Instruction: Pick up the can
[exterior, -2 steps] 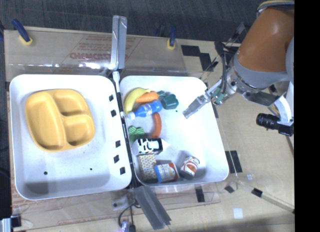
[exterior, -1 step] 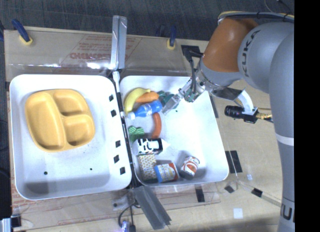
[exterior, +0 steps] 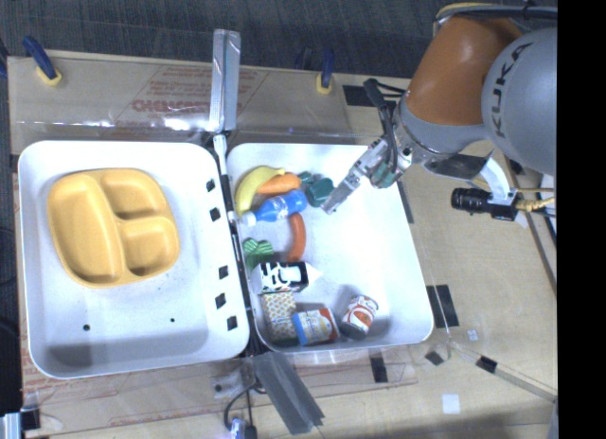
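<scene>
Two white bins sit side by side on the desk (exterior: 473,267). We see a yellow divided tray (exterior: 114,224) in the left bin (exterior: 123,338). In the right bin (exterior: 398,276), a banana (exterior: 251,184), blue bottle (exterior: 279,207), orange carrot-like piece (exterior: 297,235) and small boxes (exterior: 282,276) crowd the left side. The can (exterior: 358,315) lies tipped near the front wall, beside a blue-labelled container (exterior: 312,324). The claw (exterior: 338,196) hangs over the bin's upper middle, well apart from the can; we cannot tell how it is set.

two white bins (exterior: 402,238), one yellow tray (exterior: 112,225), one banana (exterior: 250,184)
</scene>
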